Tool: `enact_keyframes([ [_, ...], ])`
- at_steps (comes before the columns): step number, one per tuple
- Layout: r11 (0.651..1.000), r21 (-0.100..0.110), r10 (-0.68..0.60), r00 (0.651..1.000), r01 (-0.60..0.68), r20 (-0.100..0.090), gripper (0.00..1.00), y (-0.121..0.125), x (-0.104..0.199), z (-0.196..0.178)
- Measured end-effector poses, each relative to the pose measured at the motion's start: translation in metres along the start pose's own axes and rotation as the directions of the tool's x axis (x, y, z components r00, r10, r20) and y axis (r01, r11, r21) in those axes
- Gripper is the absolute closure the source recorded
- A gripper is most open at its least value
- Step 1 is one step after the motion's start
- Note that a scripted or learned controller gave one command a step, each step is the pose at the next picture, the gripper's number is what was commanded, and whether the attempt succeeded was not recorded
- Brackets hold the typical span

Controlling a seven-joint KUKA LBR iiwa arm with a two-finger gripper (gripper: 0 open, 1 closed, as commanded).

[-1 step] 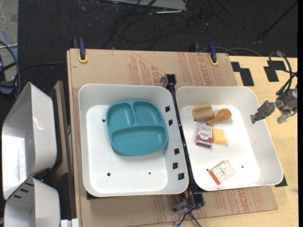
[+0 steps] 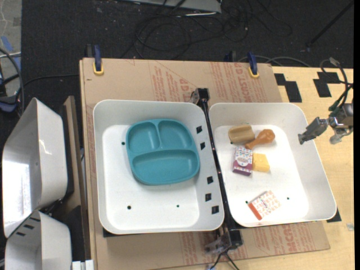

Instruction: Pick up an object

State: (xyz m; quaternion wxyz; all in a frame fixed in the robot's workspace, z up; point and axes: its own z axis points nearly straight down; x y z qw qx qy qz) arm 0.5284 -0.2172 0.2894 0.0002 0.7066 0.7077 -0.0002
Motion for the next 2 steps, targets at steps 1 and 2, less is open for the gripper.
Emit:
enact_keyframes([
  [1,1.0,0.006,0.003,1.0,-0.003,-0.002,0.0,-0.003,0.003,0.064],
  [2,1.0,0.003,0.003,1.0,-0.003,-0.002,0.0,-0.008,0.004,0.108],
])
